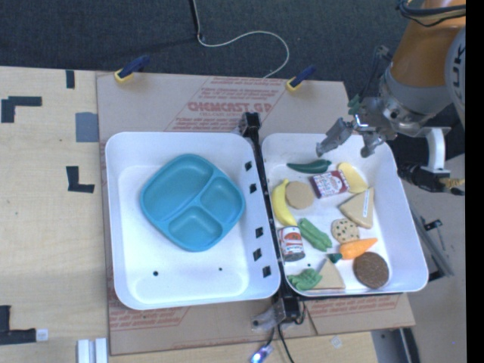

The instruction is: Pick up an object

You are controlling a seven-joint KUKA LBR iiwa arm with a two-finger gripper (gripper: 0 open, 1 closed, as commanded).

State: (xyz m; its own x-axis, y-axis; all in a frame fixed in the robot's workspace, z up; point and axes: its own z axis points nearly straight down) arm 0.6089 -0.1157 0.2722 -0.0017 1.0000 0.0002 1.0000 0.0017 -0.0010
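My gripper (351, 141) hangs open over the far edge of the right bin (404, 218), with nothing between its fingers. Just below it lie a green chili pepper (308, 166), a yellow lemon-shaped piece (352, 176) and a small dark red packet (328, 184). Further down the bin are a banana (282, 203), a round tan cookie (299, 196), a cheese wedge (358, 207), a spotted cracker (344, 229), a green pickle (314, 234), a carrot (354, 249), a small can (291, 243), a brown patty (371, 269) and a sandwich slice with a green leaf (316, 279).
The left bin (125, 225) holds a blue divided plate (193, 201). A black divider with clips (261, 203) runs between the two bins. Both bins rest on a cardboard sheet (219, 104) held by yellow and blue clamps. A white cable (249, 40) loops behind.
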